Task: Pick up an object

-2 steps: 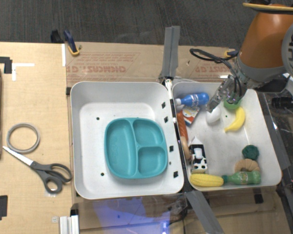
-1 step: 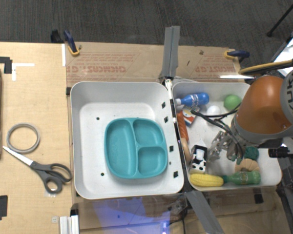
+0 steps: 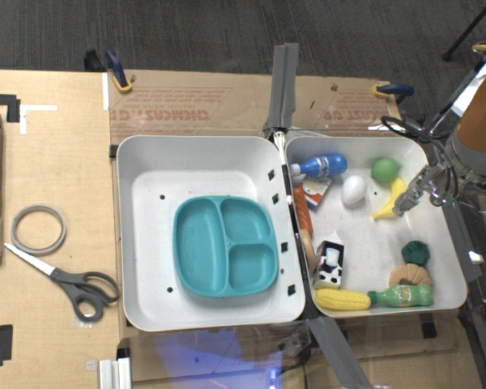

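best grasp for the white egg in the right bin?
Grip the smooth white egg across its narrow middle, coming straight down from above. It lies apart from its neighbours on the white right bin floor, so fingers likely fit either side; its rounded shape may slip.

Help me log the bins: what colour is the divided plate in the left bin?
Teal, seen in the camera view: the divided plate.
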`<control>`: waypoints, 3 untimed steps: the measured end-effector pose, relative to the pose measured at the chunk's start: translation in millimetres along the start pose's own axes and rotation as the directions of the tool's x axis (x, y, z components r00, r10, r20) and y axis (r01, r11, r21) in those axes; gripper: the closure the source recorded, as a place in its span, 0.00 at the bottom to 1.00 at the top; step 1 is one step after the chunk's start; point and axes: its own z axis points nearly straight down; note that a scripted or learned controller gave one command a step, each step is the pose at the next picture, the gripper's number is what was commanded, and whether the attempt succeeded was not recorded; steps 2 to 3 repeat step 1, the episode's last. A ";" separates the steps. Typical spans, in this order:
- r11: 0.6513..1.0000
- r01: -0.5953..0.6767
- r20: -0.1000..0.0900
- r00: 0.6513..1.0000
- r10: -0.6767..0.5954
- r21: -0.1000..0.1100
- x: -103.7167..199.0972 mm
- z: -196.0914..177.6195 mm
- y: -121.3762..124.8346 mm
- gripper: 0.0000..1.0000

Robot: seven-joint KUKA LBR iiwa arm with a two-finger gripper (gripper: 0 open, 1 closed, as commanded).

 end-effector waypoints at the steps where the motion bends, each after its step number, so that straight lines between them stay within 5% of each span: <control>1: 0.998 -0.064 -0.003 0.998 0.064 0.001 43.1 61.6 58.1 1.00; 3: 0.998 -0.064 -0.003 0.998 0.064 0.001 43.1 61.6 58.1 1.00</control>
